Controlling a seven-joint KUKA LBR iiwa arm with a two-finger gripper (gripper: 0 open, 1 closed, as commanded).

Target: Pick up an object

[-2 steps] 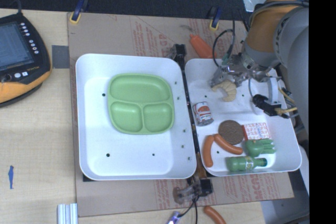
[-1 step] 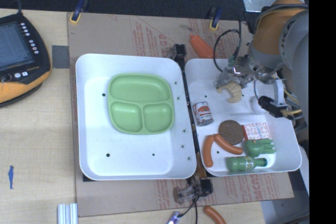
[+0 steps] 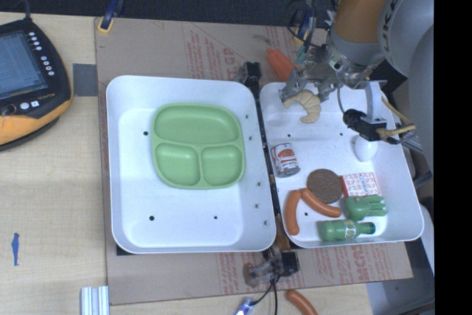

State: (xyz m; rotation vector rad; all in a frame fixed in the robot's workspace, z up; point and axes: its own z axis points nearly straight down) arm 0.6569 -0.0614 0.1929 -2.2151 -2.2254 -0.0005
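Two bins on the bench [image 3: 66, 181], and the action's all at the far end of the right bin [image 3: 402, 166]. The end effector [image 3: 308, 81] is down near the bin's top-left corner, right over a tan croissant-looking piece [image 3: 310, 108]. Looks like the reach/descend stage of the pick, with the croissant as the likely target. Honestly I can't tell whether the end effector is open or closed from this angle, and nothing is clearly sitting in its grip, so I wouldn't call it a grasp yet.

Next move, as I read it: settle squarely over the croissant, close, then lift straight up. Room is tight there, since the croissant lies close to the bin's back wall and left rim, so a sideways approach risks clipping an edge.

The rest of the clutter sits well apart toward the near end: small can [image 3: 285, 159], brown disc [image 3: 324, 185], orange sausages [image 3: 306, 206], green bottle [image 3: 345, 230]. The left bin [image 3: 125, 225] just carries a green divided plate [image 3: 198, 146].
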